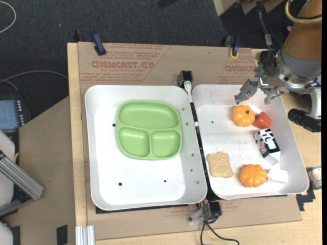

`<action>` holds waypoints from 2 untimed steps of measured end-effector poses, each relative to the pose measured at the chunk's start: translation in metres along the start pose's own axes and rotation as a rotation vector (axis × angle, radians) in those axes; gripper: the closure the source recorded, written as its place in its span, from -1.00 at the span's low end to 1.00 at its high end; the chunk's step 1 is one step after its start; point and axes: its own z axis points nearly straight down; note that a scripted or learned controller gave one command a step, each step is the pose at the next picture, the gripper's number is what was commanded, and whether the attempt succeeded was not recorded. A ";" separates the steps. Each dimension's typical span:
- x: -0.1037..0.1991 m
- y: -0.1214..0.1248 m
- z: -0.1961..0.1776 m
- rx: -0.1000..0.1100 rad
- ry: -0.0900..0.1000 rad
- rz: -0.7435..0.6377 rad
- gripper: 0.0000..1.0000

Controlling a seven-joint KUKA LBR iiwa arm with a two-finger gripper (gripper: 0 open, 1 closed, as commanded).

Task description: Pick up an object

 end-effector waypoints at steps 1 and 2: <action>-0.010 0.003 0.126 0.011 0.001 0.002 -1.00; -0.010 0.006 0.109 -0.003 -0.001 0.002 1.00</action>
